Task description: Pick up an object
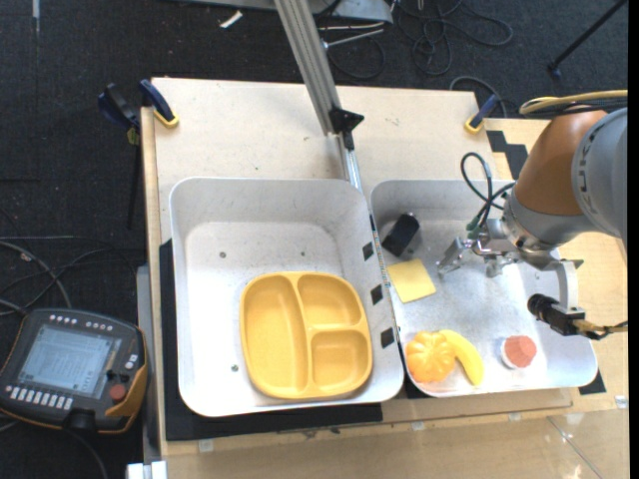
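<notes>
Far to the gripper's left, off the bench, we see a teach pendant [68,367] on the dark floor; its screen text is too small for us to read. Nearer, the left bin [200,218] holds a yellow divided plate [305,334]. Just left of the gripper, in the right bin [559,372], lie a black block [400,234] and a yellow sponge [411,280]. The gripper [477,251] hangs above the bin floor; we cannot tell how far it is open, and nothing shows in it. Below it sit an orange pumpkin-like toy [428,355], a banana [466,355] touching it, and a red-topped disc [519,351].
</notes>
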{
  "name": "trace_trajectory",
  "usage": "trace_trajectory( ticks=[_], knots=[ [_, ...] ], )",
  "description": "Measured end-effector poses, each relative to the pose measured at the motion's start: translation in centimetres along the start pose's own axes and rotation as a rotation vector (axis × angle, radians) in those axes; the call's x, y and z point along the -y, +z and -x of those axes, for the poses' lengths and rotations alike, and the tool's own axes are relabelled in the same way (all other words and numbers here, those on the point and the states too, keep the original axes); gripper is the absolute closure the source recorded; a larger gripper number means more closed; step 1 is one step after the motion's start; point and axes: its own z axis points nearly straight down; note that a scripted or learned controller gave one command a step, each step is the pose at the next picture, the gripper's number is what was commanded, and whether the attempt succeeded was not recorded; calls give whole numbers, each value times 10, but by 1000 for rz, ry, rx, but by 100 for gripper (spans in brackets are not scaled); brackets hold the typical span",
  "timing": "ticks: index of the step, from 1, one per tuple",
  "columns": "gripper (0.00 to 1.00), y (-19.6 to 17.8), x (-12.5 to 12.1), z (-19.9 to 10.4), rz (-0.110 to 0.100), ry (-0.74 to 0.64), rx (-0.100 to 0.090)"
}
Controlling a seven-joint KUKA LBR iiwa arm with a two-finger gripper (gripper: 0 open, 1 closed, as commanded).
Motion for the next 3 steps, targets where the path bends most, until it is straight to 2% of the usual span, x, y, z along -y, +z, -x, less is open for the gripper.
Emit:
trace_trajectory(
  ticks=[1, 3],
  knots=[
    [100, -12, -1, 0, 4, 0, 1],
    [100, -137, -13, 4, 10, -2, 2]
  ],
)
